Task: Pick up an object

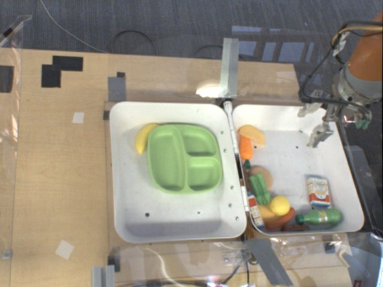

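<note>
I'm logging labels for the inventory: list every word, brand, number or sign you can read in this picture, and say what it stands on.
None can be read.
Small carton, right bin: red and white print, too blurred to read.
Green bottle: label too small to read.
Bottle with a red and white label, by the divider: print unreadable.

The divided plate [184,158] lies in the left bin [128,214], a banana [142,137] touching its left edge.

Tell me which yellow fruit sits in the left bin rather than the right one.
The banana, tucked against the green divided plate in the left bin. The lemon lies in the right bin among the other toy food.
</note>
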You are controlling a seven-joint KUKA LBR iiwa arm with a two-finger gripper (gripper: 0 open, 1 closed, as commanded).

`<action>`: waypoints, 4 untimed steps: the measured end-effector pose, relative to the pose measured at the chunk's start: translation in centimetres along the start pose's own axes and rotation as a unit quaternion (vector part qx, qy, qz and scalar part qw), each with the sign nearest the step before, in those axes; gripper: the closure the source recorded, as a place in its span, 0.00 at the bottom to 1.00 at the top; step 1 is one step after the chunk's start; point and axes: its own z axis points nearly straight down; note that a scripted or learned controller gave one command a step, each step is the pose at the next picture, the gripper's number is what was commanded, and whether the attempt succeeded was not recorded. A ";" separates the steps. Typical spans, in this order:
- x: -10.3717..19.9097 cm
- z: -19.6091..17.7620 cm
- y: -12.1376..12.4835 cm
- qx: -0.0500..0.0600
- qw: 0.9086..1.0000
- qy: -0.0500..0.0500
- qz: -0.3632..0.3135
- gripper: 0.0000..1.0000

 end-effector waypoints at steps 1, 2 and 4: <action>5.6 10.5 -1.5 0.000 0.999 -0.001 0.054 0.00; 8.6 10.6 -1.0 0.000 0.999 -0.002 0.049 0.00; 10.6 9.1 -1.7 0.002 0.996 -0.011 0.085 1.00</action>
